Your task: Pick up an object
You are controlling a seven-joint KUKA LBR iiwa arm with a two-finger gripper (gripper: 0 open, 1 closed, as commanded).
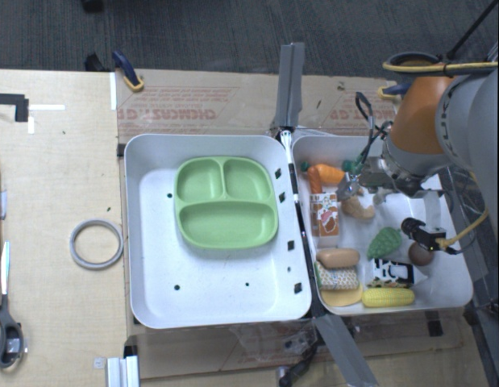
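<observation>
**Inspector:** Start at the left of the bench.

**Assistant:** Scissors [6, 333] lie at the bench's [56, 176] front left edge. A grey ring [97, 243] lies flat on the bench, just off the left wall of the left bin [144, 297]. A blue-and-yellow clamp [128, 70] sits at the bench's rear edge.

**Inspector:** The left bin?

**Assistant:** A green three-compartment plate [226, 202] lies flat toward the bin's rear half.

**Inspector:** The right bin?

**Assistant:** Along the left wall of the right bin [451, 297], rear to front: an orange carrot-like piece [326, 172], a red-and-white packet [325, 214], a tan sausage-shaped piece [338, 257], a speckled block [339, 278]. A corn cob [387, 297] lies along the front edge. A green leaf [385, 242] lies mid-bin, with a black-and-white item [392, 272] just in front of it and a small brown ball [421, 255] to its right.

**Inspector:** The tool?

**Assistant:** The gripper [351, 187] is low in the rear half of the right bin, between the carrot-like piece and a pale beige lump [359, 209], which lies just beside its tip. Whether the fingers are apart or together, I cannot tell; nothing is visibly clamped. The grey arm [471, 127], orange band [416, 119] above the wrist, enters over the right wall.
</observation>
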